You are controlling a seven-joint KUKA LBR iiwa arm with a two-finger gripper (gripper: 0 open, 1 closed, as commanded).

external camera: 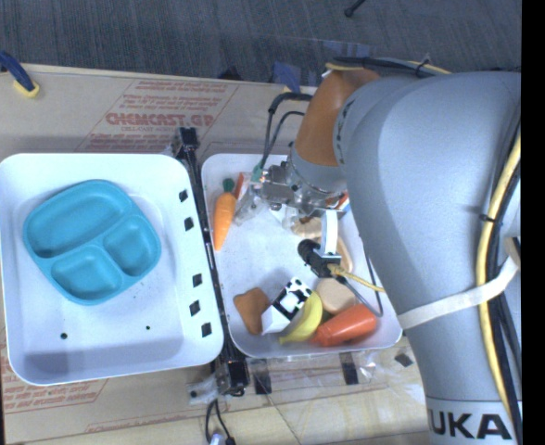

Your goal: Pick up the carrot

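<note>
— Along the right bin's (219, 248) left wall lies the carrot (223, 219); the gripper (274, 191) hovers just beside it.
— Holding it?
— No. Its state: cannot tell. Approach step; next, close on the carrot.

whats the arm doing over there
The grey arm reaches in from the right over the right bin, its gripper low near the far end. The carrot lies by that bin's left wall, just beside the gripper, not yet held. A banana and other toy food sit at the near end. The left bin holds a blue tray.
</note>
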